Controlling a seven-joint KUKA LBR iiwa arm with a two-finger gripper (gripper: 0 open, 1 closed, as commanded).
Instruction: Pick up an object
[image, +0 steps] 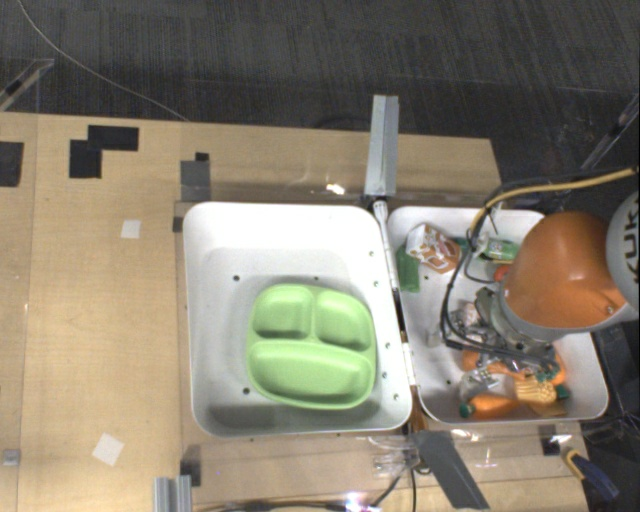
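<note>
Toys in a small heap, among them an orange carrot-like piece (490, 405), lie at the near end of the right bin (590, 398). Hand (500, 358) low over them, grip not discernible. Green divided tray (312, 345) in left bin (215, 300) on bench (90, 330).

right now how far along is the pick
Nothing looks picked yet. The arm is low over the right bin, its claw among the toys there, which lie on the bin floor. Grabbing and lifting one remain. The green plate sits untouched in the left bin.
</note>
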